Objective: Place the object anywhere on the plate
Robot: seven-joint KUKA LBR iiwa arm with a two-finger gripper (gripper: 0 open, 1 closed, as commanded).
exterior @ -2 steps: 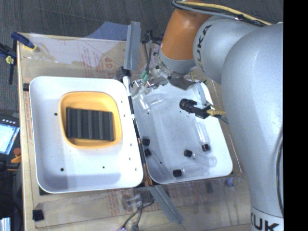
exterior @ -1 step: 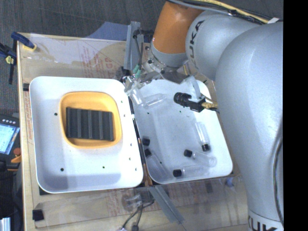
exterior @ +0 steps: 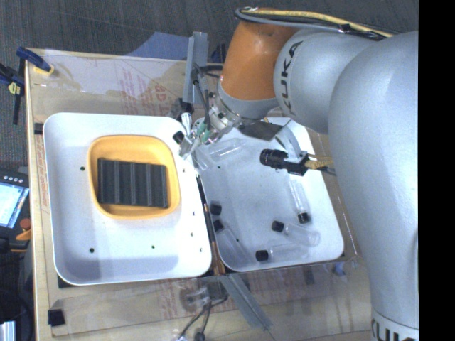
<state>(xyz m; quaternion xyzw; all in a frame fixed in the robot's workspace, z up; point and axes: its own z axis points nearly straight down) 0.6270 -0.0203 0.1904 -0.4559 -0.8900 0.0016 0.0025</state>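
the grey arm (exterior: 355, 84) filled the view from one to five o'clock, its orange band (exterior: 249, 55) sitting toward twelve o'clock above the wrist. the gripper (exterior: 190, 139) hung at the seam between the two bins, over the right bin's (exterior: 334, 229) upper left corner and just beside the left bin's (exterior: 60, 190) upper right corner. whether it was clenched or released could not be told, nor whether it held anything.

the plate (exterior: 131, 148), yellow-rimmed and squarish, lay in the left bin at about nine o'clock from the gripper, with a dark ribbed rack (exterior: 133, 182) resting inside it.

the candidate objects lay in the right bin: clear tubes with black caps. one clear tube (exterior: 220, 151) lay just beside the gripper at its four o'clock. another tube (exterior: 299, 201) lay upright along the bin's right side, cap toward six o'clock. a third (exterior: 298, 233) lay across the lower right, and a fourth (exterior: 274, 253) near the bin's bottom edge. two loose black caps (exterior: 215, 209) sat near the bin's left wall. a black cylinder with an orange lead (exterior: 284, 160) jutted from the arm across the bin at about three o'clock from the gripper, standing over the tubes beneath. a blue clamp (exterior: 34, 59) gripped the bench's corner at ten o'clock.
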